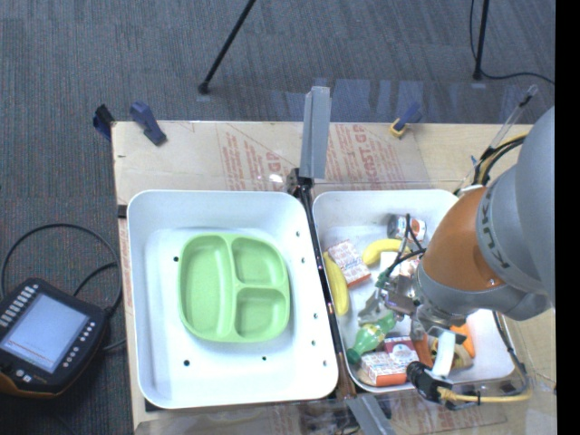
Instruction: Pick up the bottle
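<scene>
Beside one green bottle, two bananas; tool grip unclear.

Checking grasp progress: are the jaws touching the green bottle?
Cannot tell. In the camera view the gripper overlaps the green bottle, hiding any contact or gap.

A green three-compartment plate lies in the left white bin; the right bin holds a banana and small snack packets.
</scene>
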Robot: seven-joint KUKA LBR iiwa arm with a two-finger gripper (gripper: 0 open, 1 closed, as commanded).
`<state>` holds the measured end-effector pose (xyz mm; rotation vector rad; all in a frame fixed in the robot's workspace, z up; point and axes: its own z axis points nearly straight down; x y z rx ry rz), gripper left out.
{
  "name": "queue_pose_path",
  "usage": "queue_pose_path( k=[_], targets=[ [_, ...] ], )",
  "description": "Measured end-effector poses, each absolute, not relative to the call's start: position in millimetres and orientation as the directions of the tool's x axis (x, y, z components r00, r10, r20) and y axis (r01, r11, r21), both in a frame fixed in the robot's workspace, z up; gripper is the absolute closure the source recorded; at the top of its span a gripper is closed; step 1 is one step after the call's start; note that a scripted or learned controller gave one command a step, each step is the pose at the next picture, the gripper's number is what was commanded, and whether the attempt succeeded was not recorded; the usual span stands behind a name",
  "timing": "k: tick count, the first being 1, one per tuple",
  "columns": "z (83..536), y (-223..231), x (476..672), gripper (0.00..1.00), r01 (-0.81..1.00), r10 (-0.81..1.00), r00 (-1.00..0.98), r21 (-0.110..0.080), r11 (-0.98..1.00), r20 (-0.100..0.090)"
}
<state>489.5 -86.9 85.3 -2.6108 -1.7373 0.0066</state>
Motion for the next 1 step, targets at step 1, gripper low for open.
queue_pose_path(
  k=[1],
  targets=[
    [185.0, -46.5, 475.1, 0.00, 0.871, 0.871, 0.491, -0.007, -0.491, -0.003]
  ],
)
